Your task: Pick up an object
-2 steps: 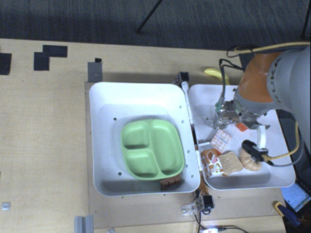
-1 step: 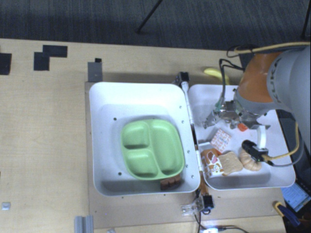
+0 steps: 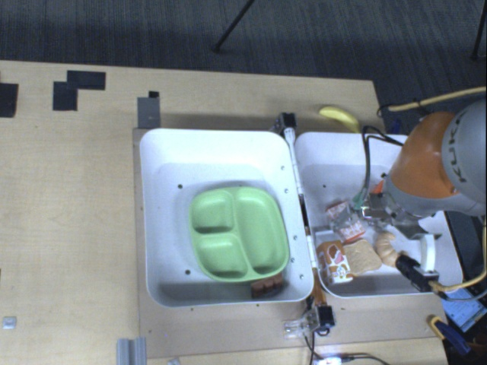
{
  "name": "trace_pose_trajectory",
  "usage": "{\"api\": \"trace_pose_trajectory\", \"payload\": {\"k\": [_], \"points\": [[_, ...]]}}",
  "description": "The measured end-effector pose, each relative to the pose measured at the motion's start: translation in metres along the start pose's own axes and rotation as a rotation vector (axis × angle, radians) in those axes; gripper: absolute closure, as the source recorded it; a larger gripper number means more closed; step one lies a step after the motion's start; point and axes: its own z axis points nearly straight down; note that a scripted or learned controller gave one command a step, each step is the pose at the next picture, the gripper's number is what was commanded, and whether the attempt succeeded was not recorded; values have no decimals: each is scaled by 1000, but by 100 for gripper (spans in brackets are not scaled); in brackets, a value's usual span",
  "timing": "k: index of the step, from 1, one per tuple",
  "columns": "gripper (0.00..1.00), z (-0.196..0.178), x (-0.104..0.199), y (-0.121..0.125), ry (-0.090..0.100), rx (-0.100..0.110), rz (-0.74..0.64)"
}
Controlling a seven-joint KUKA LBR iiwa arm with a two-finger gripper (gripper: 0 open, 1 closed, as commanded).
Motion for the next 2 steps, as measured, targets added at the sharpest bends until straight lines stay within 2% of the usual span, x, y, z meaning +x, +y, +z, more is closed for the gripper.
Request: {"api": "trace_pose_trajectory", "payload": {"k": [1,2], "points": [[100,-11,1,2,0,-6,-1],[100,-98,63,-29,2,2,-3]]}}
